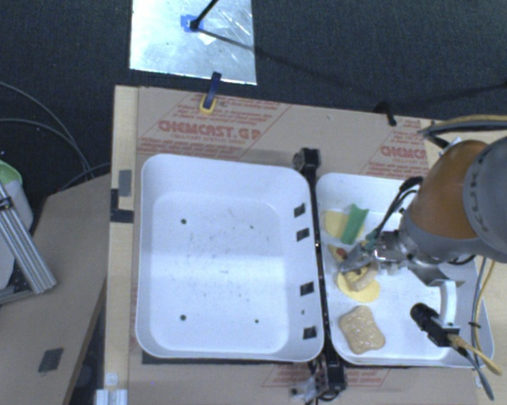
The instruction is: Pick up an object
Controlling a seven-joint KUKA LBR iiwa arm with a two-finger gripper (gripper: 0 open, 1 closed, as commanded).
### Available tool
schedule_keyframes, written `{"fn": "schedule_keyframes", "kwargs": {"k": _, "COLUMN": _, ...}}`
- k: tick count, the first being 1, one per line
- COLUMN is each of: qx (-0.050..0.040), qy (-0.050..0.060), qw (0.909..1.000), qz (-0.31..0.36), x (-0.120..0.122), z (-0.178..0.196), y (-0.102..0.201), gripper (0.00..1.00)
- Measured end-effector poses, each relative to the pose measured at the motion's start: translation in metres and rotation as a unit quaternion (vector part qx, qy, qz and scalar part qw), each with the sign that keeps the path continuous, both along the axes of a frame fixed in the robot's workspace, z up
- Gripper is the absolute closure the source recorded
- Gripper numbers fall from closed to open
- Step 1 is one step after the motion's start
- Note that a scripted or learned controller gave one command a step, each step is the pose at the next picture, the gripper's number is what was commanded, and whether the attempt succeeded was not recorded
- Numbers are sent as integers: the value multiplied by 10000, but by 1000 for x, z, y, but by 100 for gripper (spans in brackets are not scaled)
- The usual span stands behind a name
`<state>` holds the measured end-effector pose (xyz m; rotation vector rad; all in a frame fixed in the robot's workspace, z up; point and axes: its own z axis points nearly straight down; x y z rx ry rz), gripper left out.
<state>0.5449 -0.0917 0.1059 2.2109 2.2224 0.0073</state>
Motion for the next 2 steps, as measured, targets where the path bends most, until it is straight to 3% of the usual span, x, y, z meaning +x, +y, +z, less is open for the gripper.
{"fn": "schedule_keyframes", "kwargs": {"k": 1, "qx": 5, "qy": 17, "qw": 10000, "qz": 2, "x": -2, "z": 9, "y": 0, "gripper": 100}}
{"fn": "schedule_keyframes", "kwargs": {"k": 2, "qx": 19, "qy": 13, "qw": 10000, "qz": 27, "x": -18, "z": 82, "y": 83, "gripper": 100}}
